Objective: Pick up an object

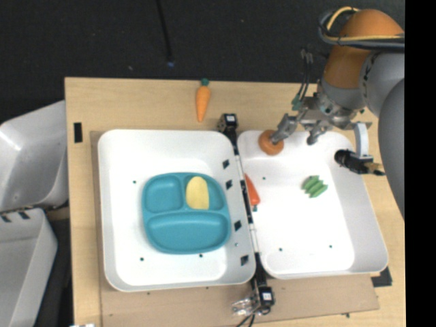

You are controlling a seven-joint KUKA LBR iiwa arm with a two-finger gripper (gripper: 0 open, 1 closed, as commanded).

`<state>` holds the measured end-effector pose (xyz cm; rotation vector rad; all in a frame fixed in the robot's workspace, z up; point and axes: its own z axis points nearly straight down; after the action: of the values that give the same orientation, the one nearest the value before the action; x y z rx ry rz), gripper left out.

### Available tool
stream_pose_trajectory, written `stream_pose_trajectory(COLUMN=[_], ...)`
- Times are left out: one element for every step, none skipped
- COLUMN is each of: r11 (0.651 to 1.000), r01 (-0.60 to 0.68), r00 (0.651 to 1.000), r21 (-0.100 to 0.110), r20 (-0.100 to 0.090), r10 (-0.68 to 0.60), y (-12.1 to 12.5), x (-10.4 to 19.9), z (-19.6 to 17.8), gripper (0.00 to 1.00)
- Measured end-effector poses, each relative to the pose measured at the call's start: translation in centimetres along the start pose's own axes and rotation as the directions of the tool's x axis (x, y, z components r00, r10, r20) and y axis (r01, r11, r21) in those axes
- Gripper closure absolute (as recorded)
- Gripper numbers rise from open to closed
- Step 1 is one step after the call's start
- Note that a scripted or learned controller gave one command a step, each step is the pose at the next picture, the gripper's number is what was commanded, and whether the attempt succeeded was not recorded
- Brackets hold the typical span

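Gripper (295, 134) of mine hangs over the right bin's (354, 247) far corner, fingers spread apart, one touching an orange ball (268, 144).

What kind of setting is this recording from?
Most likely a robot lab's grasping bench: two white bins clipped together on a wooden board, toy food such as a carrot, and an arm's pincer over one bin.

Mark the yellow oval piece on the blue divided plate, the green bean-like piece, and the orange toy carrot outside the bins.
yellow oval piece (197, 193), camera view, its middle.
green bean-like piece (315, 187), camera view, its middle.
orange toy carrot (202, 102), camera view, its body.
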<state>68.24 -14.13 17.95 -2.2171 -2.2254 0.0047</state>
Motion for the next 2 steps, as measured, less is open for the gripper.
stream_pose_trajectory(r11=[1.0,1.0], r01=[-0.001,0.0], r00=[1.0,1.0], r21=[0.01,0.006], r20=[-0.002,-0.001], r10=[0.001,0.0], y=[-0.9,-0.8], x=[0.3,0.2], z=[6.0,4.6], gripper=[0.0,1.0])
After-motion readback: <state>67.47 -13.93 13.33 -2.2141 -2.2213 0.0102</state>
